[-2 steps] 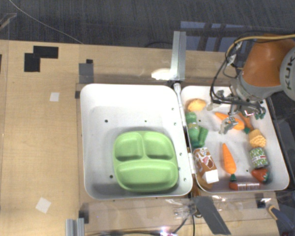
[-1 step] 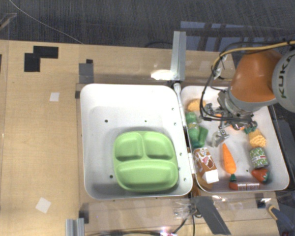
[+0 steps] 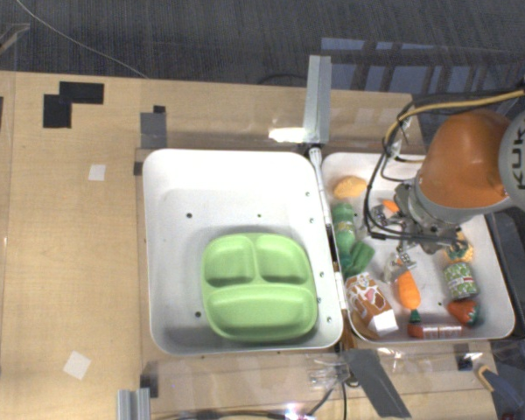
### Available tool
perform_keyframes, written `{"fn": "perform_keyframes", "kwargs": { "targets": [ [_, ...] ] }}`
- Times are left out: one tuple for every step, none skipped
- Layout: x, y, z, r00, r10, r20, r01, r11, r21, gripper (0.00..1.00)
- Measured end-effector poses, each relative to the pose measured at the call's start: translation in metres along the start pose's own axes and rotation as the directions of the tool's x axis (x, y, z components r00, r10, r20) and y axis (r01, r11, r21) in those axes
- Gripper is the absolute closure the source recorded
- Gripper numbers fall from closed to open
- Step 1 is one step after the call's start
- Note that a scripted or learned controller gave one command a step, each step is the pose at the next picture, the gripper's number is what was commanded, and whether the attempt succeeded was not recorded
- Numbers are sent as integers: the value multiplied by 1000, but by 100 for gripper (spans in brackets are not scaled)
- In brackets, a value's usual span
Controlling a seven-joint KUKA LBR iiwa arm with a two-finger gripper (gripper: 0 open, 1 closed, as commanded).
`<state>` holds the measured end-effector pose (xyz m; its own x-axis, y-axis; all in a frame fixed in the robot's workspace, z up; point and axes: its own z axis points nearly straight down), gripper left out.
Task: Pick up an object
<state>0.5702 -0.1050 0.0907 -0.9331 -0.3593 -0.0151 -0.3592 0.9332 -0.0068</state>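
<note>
We take the carrot (image 3: pixel 408 290) as our landmark: it lies in the right bin (image 3: pixel 499 318), orange and tilted, toward the near side of the clutter. Just above it hangs the gripper (image 3: pixel 405 258), at the foot of the grey arm (image 3: pixel 462 169) with its orange band; the wrist and cables cover much of it, and we cannot tell how it is set or whether it touches anything. Left of the carrot sits a brown packet (image 3: pixel 366 294), with a small white block (image 3: pixel 384 323) just below that. Farther left and up, against the bin's left wall, lie green vegetables (image 3: pixel 348 239), and above them a yellowish round piece (image 3: pixel 350 186). Right of the carrot stands a green-labelled can (image 3: pixel 460 279), with a red item (image 3: pixel 465 311) below it, possibly a strawberry. Below the carrot a red tube (image 3: pixel 433 329) lies along the near wall. These things crowd the carrot on every side, with only thin strips of bare white floor between them. Well to the left of the carrot, past the dividing walls, the left bin (image 3: pixel 175 199) holds a green divided tray (image 3: pixel 259 285), and wide bare floor lies behind and beside that tray.
</note>
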Motion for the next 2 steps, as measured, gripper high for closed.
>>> {"fn": "perform_keyframes", "kwargs": {
  "targets": [
    [46,12,-2,1000,30,4,-30,1000,2,0],
    [58,18,-2,999,35,9,-35,999,5,0]
  ]
}}
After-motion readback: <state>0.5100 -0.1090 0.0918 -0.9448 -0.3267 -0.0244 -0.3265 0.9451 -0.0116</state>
